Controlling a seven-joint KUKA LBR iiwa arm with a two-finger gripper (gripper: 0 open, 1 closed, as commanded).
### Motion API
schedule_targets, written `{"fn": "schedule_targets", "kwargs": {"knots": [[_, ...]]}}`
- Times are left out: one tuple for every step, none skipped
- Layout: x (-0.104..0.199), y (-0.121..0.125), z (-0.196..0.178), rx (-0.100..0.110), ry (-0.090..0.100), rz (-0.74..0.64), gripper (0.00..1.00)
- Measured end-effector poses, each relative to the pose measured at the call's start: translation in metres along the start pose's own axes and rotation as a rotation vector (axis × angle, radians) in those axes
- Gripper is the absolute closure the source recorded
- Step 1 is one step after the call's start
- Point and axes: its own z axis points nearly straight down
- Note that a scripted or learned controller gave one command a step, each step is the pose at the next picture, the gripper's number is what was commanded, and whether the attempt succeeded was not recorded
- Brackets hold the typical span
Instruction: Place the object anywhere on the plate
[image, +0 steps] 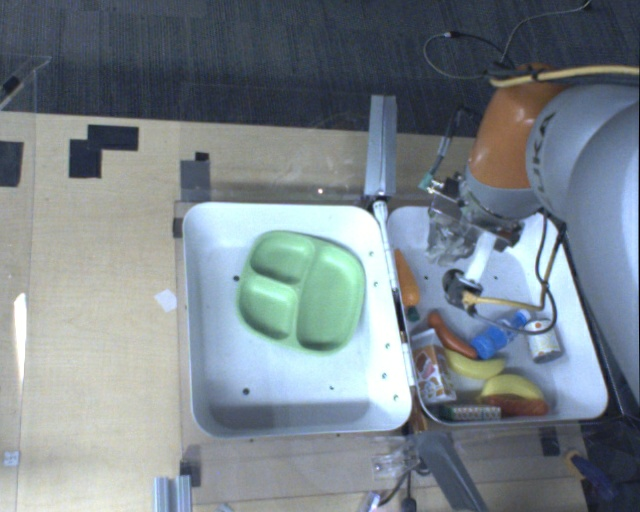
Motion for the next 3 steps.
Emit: {"fn": "schedule_targets", "kwargs": {"knots": [[0.002,0.001,-0.007,0.002,0.0,-0.002,1.0],[0.032,-0.087,0.0,0.001,-0.001,-0.133,1.0],[-0.09,-0.068,0.0,0.0,-0.001,-0.053,1.0]]}}
